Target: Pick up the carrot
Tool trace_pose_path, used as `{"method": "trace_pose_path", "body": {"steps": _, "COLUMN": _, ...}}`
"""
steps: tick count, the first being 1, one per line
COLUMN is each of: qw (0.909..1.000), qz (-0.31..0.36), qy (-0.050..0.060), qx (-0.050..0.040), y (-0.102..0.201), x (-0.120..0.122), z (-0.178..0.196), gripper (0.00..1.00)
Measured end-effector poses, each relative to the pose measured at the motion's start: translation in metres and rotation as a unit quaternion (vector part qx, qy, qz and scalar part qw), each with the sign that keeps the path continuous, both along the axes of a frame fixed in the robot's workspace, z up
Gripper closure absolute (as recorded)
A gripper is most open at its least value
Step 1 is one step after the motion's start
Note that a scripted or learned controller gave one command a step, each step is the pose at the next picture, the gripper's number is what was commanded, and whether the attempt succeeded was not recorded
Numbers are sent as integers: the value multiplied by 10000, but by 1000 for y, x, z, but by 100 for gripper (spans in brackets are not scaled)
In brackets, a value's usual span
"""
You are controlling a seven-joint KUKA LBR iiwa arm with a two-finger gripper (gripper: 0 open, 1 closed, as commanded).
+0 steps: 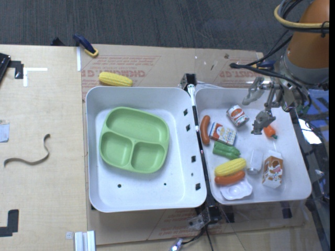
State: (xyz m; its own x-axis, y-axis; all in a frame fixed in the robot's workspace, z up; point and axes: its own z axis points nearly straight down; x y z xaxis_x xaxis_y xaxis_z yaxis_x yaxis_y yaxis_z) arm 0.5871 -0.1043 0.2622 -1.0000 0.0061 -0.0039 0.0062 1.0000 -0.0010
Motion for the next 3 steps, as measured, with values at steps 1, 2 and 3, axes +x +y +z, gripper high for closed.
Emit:
{"method": "trace_pose_path", "body": {"steps": 1, "qw": 9987, "qz": 503, "qy": 12, "qx": 2, "y": 6, "x": -14, "z": -126, "gripper": 0}}
{"method": "trace_pose_path", "body": {"steps": 2, "qw": 9995, "qz": 306, "qy": 9, "qx": 5, "y": 3, "x": -81, "z": -168, "gripper": 0}}
{"method": "trace_pose_path", "body": {"steps": 3, "qw": 9999, "qz": 155, "qy": -10, "qx": 2, "y": 9, "x": -12, "z": -168, "gripper": 0}}
